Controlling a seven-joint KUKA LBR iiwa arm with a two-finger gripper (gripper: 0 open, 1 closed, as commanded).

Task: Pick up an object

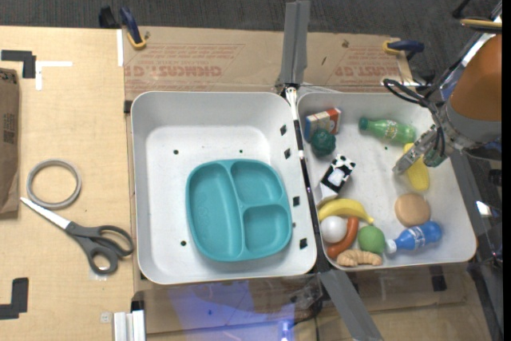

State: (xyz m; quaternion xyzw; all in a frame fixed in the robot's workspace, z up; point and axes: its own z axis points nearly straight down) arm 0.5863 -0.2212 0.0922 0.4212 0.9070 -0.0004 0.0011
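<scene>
In the right bin, pincer (411,158) just above yellow object (418,176), touching.

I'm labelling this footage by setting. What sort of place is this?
Most likely a robotics lab test bench, not a home. Two white bins sit on clamped cardboard, one holding toy food such as a banana, with scissors and a tape roll alongside.

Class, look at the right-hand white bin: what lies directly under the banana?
Under the banana sit a white ball and an orange-red piece curving beside it. The banana covers their upper parts, so the rest is hidden.
</scene>
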